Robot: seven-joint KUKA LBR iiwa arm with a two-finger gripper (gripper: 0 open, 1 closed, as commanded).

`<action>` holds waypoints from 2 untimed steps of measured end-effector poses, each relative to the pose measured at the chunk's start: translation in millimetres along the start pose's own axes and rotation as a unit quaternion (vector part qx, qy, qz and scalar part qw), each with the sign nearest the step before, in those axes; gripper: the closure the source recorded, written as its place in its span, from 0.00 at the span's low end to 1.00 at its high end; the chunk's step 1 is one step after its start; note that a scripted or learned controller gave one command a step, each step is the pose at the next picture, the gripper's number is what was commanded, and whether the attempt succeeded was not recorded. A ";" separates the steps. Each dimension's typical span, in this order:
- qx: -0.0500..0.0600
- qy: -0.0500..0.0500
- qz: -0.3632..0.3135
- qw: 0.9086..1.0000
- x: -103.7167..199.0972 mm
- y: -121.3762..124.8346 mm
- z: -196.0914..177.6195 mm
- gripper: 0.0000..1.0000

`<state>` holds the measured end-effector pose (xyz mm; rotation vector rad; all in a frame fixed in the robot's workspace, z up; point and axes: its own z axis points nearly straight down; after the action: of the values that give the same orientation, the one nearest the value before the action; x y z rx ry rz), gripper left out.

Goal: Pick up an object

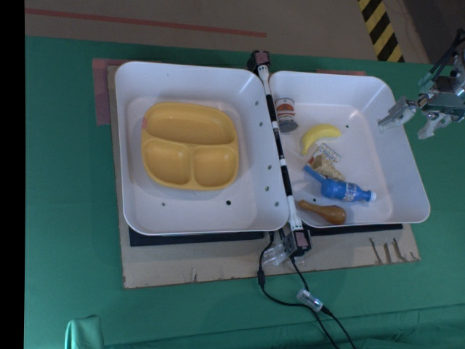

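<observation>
Your left white plastic bin [138, 217] holds a yellow three-compartment plastic tray [190, 144]. In your right white bin [396, 187], from its centre: blue plastic bottle [340, 189] at 6 o'clock, yellow banana [320, 136] at 12, brown drumstick [323, 211] below. Your gripper [415, 119] hovers over the 3 o'clock rim, fingers [392, 115] spread, holding nothing.

The gripper [415, 118] hangs over the right bin's [407, 195] outer rim, fingers spread — the banana [320, 135], blue bottle [340, 189] and drumstick [323, 211] lie well apart from it, toward the bin's inner side.
</observation>
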<state>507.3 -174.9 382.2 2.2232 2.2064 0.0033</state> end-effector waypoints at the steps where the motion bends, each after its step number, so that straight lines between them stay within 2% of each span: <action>1: 0.000 -0.001 0.000 1.000 -10.4 45.8 174.2 0.00; 2: -0.007 -0.003 0.000 1.000 -15.2 18.4 194.5 0.00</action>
<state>527.1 -191.3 187.9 2.2136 2.1962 0.0101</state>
